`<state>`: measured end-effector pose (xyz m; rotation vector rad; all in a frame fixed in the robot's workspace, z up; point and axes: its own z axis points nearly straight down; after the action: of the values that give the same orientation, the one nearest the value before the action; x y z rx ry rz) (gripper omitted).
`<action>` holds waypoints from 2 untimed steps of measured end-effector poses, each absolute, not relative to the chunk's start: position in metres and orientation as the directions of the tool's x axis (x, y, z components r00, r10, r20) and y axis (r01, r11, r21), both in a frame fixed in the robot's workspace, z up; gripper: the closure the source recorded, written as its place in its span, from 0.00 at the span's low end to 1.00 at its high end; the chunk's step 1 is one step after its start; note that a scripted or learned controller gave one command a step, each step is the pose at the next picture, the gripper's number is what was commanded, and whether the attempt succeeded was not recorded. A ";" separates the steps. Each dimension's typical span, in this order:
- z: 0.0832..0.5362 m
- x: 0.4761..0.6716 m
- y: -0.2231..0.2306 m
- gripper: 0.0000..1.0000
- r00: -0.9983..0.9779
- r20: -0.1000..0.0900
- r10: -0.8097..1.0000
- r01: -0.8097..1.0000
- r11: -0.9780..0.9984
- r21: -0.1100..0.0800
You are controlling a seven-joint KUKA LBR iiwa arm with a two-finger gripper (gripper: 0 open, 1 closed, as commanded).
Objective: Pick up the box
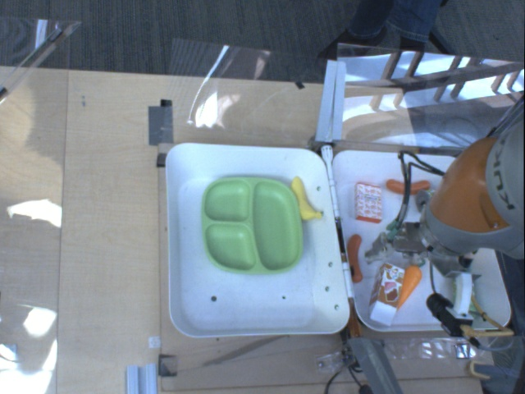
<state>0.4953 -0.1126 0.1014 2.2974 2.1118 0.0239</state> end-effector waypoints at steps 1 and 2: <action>0.090 0.492 -0.107 0.00 -0.044 -0.004 0.999 0.999 0.044 0.016; 0.090 0.492 -0.107 0.00 -0.044 -0.004 0.999 0.999 0.044 0.016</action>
<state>0.4917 -0.1071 0.0900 2.1625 2.2590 0.0138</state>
